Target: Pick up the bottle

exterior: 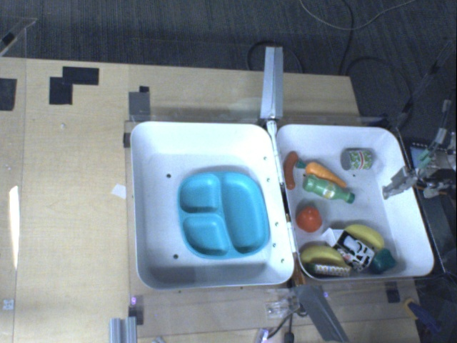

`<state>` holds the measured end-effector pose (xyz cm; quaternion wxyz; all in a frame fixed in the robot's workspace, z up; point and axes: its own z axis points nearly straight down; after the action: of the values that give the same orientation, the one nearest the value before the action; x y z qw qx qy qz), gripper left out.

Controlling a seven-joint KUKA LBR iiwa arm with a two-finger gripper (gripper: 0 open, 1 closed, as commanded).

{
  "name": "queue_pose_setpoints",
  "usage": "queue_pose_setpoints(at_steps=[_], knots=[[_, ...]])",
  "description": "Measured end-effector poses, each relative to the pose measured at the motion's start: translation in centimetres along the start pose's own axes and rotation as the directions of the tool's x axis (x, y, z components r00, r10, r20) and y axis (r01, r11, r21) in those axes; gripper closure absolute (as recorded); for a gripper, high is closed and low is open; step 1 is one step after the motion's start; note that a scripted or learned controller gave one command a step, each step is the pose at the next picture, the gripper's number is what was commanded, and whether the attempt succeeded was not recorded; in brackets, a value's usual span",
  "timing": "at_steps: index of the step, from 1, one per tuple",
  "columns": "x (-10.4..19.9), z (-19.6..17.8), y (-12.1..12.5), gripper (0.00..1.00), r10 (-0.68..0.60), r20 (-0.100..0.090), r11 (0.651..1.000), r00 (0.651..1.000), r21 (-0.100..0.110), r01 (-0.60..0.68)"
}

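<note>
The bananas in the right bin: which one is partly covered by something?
The lower-left banana, near the bin's front edge: a small packet lies across its lower side. The other banana, further right, shows its whole yellow curve above a black-and-white object.

A robotics lab. Two white bins (pixel 143 213) sit on a plywood bench (pixel 64 191). Loose cables (pixel 343 9) trail over grey carpet behind it.

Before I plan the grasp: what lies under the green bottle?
The green bottle lies on its side on the right bin's white floor, the carrot just beside it. Anything beneath its body is covered.
</note>
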<state>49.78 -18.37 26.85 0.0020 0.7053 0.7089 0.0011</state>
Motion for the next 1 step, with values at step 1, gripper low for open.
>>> queue_pose_setpoints(at_steps=[1], knots=[[8.48,8.83,5.99,0.00,-0.076,-0.001,0.997,0.997,0.001,0.076]])
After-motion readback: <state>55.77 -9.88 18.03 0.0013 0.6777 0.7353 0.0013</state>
